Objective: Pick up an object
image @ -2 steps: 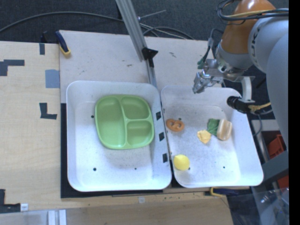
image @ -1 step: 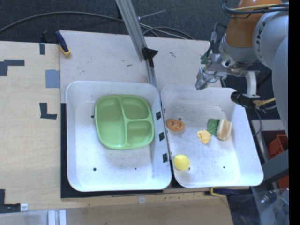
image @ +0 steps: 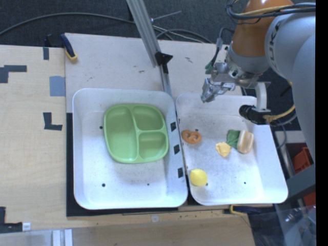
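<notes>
The grey two-finger gripper [image: 209,96] is hovering over the right white bin's [image: 266,188] far corner, carrying nothing, its opening too small to tell. Just below and left, a small orange pretzel-shaped toy [image: 191,136] is lying flat; seemingly light and rigid, best pinched across its loops.

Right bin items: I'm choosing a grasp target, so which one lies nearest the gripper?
The orange pretzel-shaped piece, at the bin's left edge below the gripper; the yellow ball lies farthest.

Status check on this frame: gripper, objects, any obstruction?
Gripper above right bin's far edge, nothing held. Pretzel, lemon lie untouched. Nothing in the way.
</notes>
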Motion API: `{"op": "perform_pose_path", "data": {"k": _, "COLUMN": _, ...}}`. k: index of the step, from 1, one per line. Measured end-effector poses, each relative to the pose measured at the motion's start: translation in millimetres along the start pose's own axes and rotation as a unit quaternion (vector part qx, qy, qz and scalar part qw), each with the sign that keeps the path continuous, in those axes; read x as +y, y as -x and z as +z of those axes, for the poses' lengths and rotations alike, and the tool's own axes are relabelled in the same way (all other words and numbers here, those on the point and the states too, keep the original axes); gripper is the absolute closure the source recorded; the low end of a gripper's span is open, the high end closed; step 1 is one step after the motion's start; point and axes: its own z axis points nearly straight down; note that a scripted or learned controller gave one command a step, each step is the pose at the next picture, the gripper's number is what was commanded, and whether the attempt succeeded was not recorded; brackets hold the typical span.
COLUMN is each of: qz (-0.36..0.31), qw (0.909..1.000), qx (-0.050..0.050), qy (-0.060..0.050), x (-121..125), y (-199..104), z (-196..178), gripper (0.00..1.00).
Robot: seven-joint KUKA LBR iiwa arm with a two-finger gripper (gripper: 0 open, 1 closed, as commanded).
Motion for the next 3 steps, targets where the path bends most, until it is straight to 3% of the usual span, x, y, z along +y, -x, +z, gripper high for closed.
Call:
{"op": "perform_pose_path", "data": {"k": 1, "qz": -0.001, "qw": 1.0000, "qx": 0.000, "qy": 0.000, "x": -25.2, "y": -49.0, "z": -7.5, "gripper": 1.00}}
{"op": "perform_pose_path", "data": {"k": 3, "qz": 0.000, "qw": 1.0000, "qx": -0.001, "qy": -0.001, "x": -73.3, "y": -139.7, "z": 18.3, "gripper": 1.00}}
